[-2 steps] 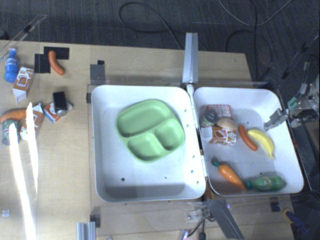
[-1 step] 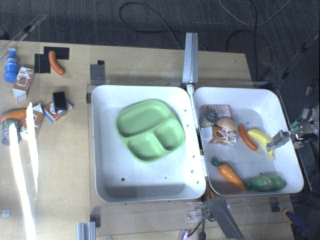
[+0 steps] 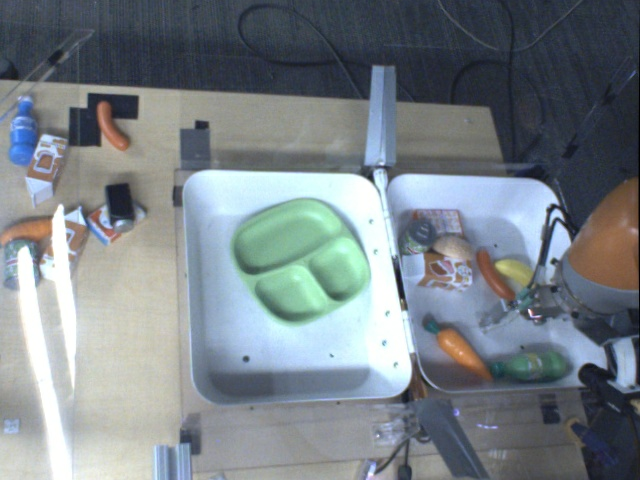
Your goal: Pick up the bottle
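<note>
Where the smooth green bottle [image 3: 530, 367] lies flat along the right bin's [image 3: 520, 190] near wall, the hand [image 3: 512, 310] hovers above; finger state indeterminate.

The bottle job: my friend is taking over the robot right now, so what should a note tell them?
Tool: low in the right bin, near its middle; I cannot tell whether it is open or shut, and nothing shows in it.
Green bottle: lying on its side near the right bin's front edge, next to the toy carrot, apart from the tool.
Done: nothing picked up yet.
Left: move the tool over the bottle, grip it and lift it.
</note>
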You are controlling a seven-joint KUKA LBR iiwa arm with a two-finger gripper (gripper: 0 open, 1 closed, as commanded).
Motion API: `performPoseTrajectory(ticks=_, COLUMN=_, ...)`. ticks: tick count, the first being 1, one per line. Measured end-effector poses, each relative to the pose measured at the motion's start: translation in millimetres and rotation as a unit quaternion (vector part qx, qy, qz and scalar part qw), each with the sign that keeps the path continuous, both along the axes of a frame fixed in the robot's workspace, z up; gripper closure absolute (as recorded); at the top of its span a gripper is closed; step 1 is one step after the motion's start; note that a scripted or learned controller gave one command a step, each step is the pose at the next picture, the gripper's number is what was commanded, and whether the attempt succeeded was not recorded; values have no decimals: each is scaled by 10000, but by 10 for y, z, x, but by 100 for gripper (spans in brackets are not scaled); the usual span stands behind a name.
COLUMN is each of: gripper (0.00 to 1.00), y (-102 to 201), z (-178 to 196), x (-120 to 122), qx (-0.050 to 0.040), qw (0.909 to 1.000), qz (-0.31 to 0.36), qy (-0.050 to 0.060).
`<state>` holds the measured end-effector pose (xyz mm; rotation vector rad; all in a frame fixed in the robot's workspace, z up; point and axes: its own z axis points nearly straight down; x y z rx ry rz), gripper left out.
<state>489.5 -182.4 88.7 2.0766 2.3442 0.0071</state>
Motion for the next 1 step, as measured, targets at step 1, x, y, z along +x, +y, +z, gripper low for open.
performPoseTrajectory(ticks=1, gripper=100, y=20, z=114, x=18, qx=7, qw=10000, qz=4, qy=-22)
